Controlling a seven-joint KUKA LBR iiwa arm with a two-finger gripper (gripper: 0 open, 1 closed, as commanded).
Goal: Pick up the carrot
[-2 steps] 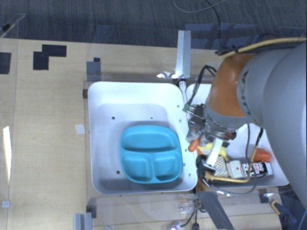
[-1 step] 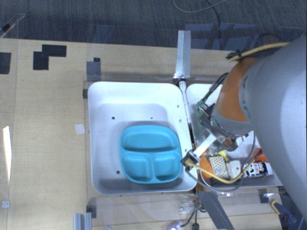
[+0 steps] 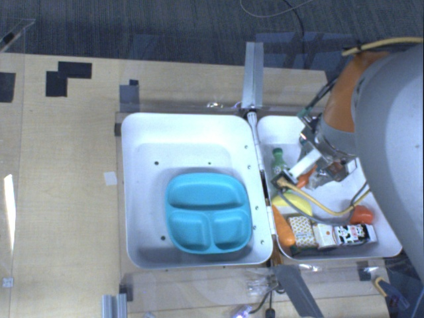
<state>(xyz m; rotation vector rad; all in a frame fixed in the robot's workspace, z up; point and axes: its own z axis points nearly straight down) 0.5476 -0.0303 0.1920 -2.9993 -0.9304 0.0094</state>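
The carrot (image 3: 283, 227) is an orange, elongated piece lying along the left wall of the right bin (image 3: 391, 247), near its front corner. Beside it lies a patterned box (image 3: 303, 232). My gripper (image 3: 306, 171) hangs low over the middle of the right bin, above and to the right of the carrot and apart from it. A small orange bit (image 3: 303, 179) shows right by the gripper's tip; I cannot tell what it is.
A blue divided plate (image 3: 209, 212) lies in the left bin (image 3: 136, 177). The right bin also holds a green bottle (image 3: 277, 156), a yellow banana (image 3: 296, 203), a black-and-white carton (image 3: 350, 234) and a red-orange item (image 3: 362, 214). The arm's bulk covers that bin's right side.
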